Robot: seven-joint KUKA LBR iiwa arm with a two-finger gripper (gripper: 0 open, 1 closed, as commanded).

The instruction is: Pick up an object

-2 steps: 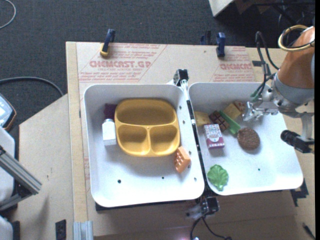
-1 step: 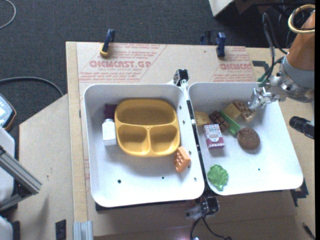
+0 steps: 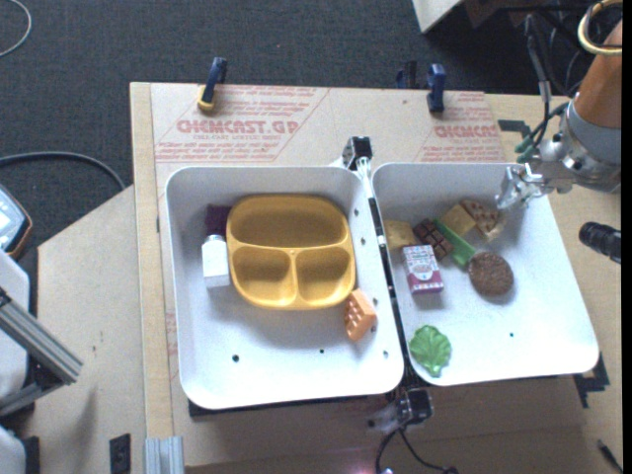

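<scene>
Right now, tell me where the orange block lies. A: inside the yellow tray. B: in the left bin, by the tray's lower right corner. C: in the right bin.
B: the orange block lies on the left bin floor beside the yellow tray.

The gripper [image 3: 513, 188] hangs at two o'clock over the right bin [image 3: 553, 294], above the cracker [image 3: 481, 215].

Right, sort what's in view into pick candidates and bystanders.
Job:
- gripper over the right bin
- cookie
- red carton
- green leaf

Lying about:
- yellow tray in the left bin
- blue clamps
</scene>
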